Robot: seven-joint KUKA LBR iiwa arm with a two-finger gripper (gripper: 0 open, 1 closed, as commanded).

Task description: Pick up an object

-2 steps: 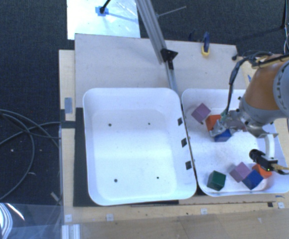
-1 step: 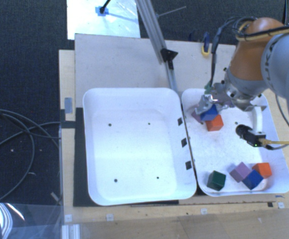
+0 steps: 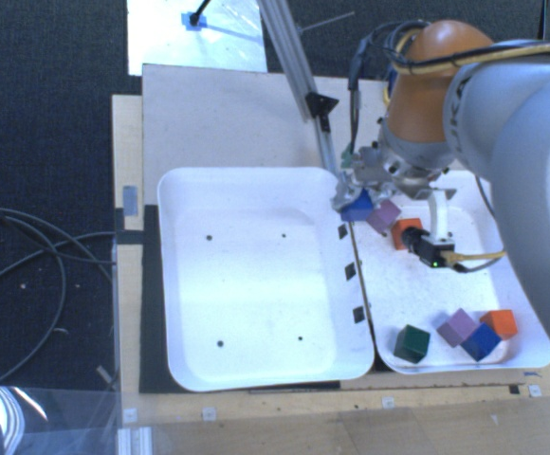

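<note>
- While the arm leans in over the right bin (image 3: pixel 531 354), the gripper (image 3: pixel 355 197) sits low at that bin's far left corner, hard against the divide between the two bins.
- Right under its tip is a blue block (image 3: pixel 357 207); I'd judge it is pinched there, but the wrist hides the fingers, so I cannot tell whether they are wide, narrow or truly clamped on it.
- Just beside the gripper, toward the bin's middle, lies a mauve block (image 3: pixel 384 217), and just beyond that an orange block (image 3: pixel 408 229), close enough to get in the way.
- Well away from the gripper, at the near edge of the bin, sit a green block (image 3: pixel 412 343), a purple block (image 3: pixel 458 326), a dark blue block (image 3: pixel 480 341) and another orange block (image 3: pixel 502 322).
- To my eye this is the grasping step, not the carry.
- Next it would need a straight lift, clear of the rim and the mauve neighbour, to prove the block comes up.
- Beyond the gripper, the left bin (image 3: pixel 175 282) waits.
</note>
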